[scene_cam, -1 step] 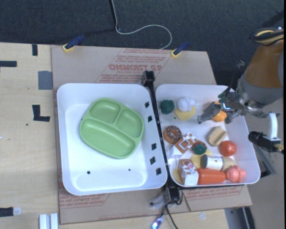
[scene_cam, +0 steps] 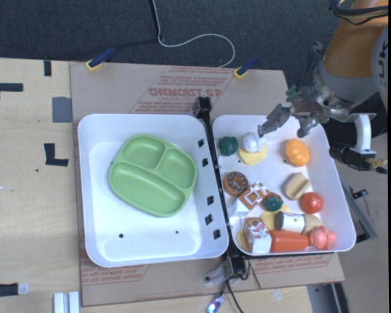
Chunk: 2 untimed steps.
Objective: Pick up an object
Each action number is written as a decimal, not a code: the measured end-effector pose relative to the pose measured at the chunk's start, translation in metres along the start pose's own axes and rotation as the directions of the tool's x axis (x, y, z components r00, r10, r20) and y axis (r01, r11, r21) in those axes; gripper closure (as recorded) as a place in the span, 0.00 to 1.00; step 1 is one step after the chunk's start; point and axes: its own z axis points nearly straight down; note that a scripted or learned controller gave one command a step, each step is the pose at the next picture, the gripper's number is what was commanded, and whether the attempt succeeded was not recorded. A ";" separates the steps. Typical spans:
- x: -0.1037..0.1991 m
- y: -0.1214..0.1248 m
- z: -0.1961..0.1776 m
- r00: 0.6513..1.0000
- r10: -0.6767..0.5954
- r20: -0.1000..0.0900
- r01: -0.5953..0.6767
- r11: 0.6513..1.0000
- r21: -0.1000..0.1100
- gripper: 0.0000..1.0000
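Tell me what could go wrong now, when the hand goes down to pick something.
1. The toys in the right bin lie crowded near its front, so the hand may push neighbours instead of gripping one.
2. The orange toy looks round and may slip out.
3. The hand hangs near the bin's back wall and might hit it.

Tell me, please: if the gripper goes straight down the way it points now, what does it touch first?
Probably bare floor of the right bin, between the fried egg and the orange. The gripper hangs above that gap, though depth is uncertain.
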 end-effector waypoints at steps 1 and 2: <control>-0.002 -0.002 -0.006 1.000 0.004 0.000 -0.004 1.000 0.007 1.00; 0.052 0.006 -0.132 1.000 -0.001 -0.001 0.001 1.000 -0.007 1.00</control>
